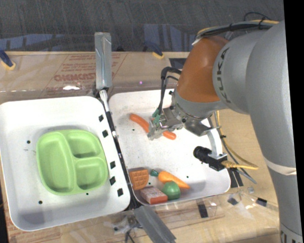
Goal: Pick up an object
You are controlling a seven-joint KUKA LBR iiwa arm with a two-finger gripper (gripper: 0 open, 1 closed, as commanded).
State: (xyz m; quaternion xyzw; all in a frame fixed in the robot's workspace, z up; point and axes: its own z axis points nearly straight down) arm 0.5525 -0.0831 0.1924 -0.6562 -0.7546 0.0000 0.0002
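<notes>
I am hovering my claw (pixel 156 127) low over the middle of the right bin (pixel 192 97), and I cannot tell its state, since my own wrist is covering it. The orange carrot (pixel 139 122) is lying just left of the claw, its long axis running from the bin's far-left toward the near-right. A second orange piece (pixel 169 135) is poking out just beneath the claw; whether it is touching I cannot say. Other toy foods (pixel 158 186) are crowding the bin's near-left corner.
</notes>
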